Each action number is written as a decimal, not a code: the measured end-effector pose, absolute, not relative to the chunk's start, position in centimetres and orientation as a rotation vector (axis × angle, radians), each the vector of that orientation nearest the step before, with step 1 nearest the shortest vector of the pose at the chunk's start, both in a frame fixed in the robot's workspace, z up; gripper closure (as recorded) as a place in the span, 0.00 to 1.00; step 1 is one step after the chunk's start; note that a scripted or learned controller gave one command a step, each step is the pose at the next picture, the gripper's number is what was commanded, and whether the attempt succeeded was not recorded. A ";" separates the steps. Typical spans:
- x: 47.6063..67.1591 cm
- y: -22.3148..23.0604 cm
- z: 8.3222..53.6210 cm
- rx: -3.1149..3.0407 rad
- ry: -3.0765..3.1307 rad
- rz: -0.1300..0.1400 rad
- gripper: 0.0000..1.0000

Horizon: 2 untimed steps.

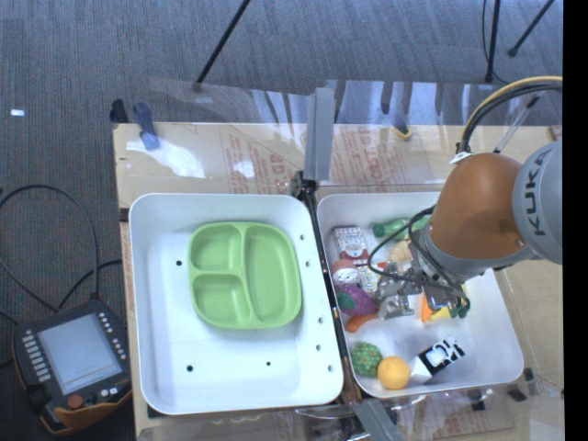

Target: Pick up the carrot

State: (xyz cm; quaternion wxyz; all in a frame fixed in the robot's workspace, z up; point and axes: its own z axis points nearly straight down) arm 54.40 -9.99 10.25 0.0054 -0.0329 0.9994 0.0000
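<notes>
Gripper [401, 299] is seen low in rt bin [501, 338], among toys. Carrot [360, 322] lies just left of it, w/ broccoli [366, 359] below; grip state can't be told

Slanted overhead view of both bins [147, 246]

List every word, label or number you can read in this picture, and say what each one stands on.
"KUKA", partly cut off, on the grey robot arm.
Reddish print on the bench's clear sheeting: too faint to read.
Black-and-white marked block: pattern, not legible.
Red-and-white packet: print too small to read.
</notes>
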 end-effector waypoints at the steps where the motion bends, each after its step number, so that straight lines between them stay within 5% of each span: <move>1: 54.2 -16.5 13.3 -0.310 3.124 0.000 1.00; 2: 54.2 -16.4 13.3 -0.314 3.125 0.003 0.00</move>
